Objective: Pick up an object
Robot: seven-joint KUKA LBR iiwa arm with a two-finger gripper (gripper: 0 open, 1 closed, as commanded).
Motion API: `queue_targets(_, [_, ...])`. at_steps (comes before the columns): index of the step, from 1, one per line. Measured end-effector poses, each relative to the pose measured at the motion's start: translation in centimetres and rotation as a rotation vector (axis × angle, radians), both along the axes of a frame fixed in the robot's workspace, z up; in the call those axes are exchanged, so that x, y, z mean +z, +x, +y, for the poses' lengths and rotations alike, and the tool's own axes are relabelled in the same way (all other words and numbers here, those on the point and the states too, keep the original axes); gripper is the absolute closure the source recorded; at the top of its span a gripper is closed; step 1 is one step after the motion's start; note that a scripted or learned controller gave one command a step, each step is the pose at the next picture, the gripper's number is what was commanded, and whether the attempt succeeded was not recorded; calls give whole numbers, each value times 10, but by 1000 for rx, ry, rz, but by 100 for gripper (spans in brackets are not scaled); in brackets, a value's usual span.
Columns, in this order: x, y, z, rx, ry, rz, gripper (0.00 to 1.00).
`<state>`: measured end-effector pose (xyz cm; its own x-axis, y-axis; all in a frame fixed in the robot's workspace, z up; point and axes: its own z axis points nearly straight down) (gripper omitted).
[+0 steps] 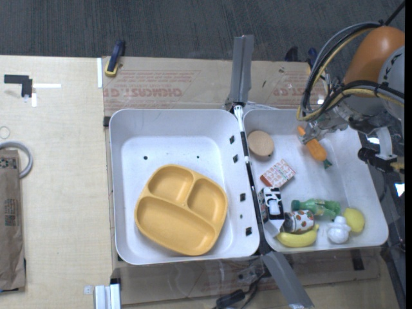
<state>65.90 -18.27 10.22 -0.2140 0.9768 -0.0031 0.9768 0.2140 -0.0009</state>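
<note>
Fingers [313, 134]: over the upper part of the right bin [360, 192], at the end of the grey arm [373, 95]; open or closed, cannot tell.
Orange carrot-shaped toy [316, 149]: directly under the fingers, touching or just below them; whether gripped, cannot tell.
Tan round disc [261, 143]: left of the fingers.
Small red-patterned packet [277, 172]: below-left of the fingers; print too small to read.
Black-and-white item [273, 203]: further below-left; label illegible.
Green toy [317, 206], banana [297, 239], white item [337, 232], lemon [354, 220]: well below the fingers, along the near wall.
Yellow divided plate [182, 208]: in the left bin [129, 172], far left of the fingers.
Cardboard [167, 82]: on the tabletop [51, 172], red mirrored lettering, not legible.
</note>
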Motion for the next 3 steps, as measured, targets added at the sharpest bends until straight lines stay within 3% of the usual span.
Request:
queue_targets(1, [86, 0, 26, 47, 1, -3, 100])
queue_targets(2, [31, 0, 42, 245, 2, 0, 100])
queue_targets(3, [108, 1, 86, 487, 1, -3, 100])
